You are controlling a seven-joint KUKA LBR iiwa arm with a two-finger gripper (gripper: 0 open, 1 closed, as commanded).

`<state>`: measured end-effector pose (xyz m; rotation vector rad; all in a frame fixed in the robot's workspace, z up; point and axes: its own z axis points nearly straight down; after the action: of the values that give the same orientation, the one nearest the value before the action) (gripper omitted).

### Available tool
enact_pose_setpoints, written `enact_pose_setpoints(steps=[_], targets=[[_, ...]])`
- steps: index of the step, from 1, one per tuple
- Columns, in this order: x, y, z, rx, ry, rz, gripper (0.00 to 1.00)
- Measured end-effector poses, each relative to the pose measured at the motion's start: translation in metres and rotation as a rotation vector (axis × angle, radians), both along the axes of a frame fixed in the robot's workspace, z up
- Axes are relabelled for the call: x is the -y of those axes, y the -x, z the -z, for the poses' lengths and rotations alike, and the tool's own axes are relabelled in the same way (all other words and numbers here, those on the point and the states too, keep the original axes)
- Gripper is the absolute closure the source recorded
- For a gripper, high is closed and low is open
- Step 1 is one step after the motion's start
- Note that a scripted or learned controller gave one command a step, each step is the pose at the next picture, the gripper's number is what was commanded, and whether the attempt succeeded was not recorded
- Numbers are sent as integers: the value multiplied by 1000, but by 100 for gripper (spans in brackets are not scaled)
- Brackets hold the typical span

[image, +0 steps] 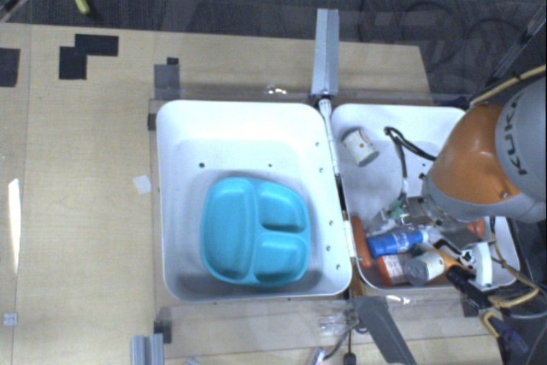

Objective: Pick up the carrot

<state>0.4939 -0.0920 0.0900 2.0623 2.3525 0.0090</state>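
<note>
- The carrot (359, 240) appears as a slim orange strip lying along the left wall of the right bin (376, 120), partly hidden by clutter.
- Just beside it lie a blue bottle (396, 242) and a grey-capped orange container (408, 269).
- The tool (407, 212) hangs over this pile; its opening cannot be told.
- A small white cylinder (360, 146) rests apart, farther back.
- The left bin (188, 132) carries a smooth turquoise divided plate (255, 229).
</note>
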Motion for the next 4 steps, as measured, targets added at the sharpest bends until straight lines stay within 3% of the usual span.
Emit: enact_pose_setpoints(steps=[1,2,3,4], targets=[[-2,-2,-12,7,-2,-3,100],[-1,-41,-1,-3,-5,84,100],[7,-3,-1,7,-3,93,100],[1,-41,-1,0,1,-107,100]])
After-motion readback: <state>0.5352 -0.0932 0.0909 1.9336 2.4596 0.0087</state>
